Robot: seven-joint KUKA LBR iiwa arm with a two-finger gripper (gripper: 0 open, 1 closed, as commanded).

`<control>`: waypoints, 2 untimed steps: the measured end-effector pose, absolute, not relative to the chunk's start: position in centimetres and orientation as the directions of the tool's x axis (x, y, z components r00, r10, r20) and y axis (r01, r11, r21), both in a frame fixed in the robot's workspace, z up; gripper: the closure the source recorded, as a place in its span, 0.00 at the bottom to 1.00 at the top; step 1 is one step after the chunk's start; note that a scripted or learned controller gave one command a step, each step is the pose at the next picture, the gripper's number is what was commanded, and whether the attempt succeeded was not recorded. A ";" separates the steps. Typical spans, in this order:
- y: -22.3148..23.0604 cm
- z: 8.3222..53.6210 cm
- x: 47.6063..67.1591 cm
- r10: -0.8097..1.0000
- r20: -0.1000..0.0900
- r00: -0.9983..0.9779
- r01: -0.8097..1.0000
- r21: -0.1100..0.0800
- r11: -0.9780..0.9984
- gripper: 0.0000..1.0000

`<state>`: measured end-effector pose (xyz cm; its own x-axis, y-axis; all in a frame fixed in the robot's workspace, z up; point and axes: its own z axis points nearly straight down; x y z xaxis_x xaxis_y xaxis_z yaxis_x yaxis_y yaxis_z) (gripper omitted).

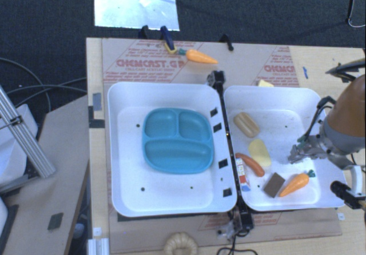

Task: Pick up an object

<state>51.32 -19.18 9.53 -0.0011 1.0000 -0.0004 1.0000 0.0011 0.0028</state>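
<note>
Arm over the right bin, gripper low near a toy carrot.

The arm (349, 116) reaches in from the right, and its gripper (300, 154) hangs over the floor of the right bin (274, 96); whether it is apart or together, I cannot tell, and nothing shows between its tips. A carrot (295, 184) lies just below and beside it, near the bin's front edge. A brown block (274, 184) touches the carrot's tip. A sausage (250, 164), a yellow piece (259, 152) and a bun (246, 124) lie further left in the same bin. The left bin (126, 134) holds a blue tray (177, 139). A second carrot (199, 57) lies on the board behind the bins.
</note>
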 end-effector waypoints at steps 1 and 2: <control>-19.8 14.0 51.5 1.000 -0.002 -0.003 1.000 0.004 0.003 1.00; -19.0 18.9 52.1 1.000 -0.002 -0.005 1.000 0.007 0.005 1.00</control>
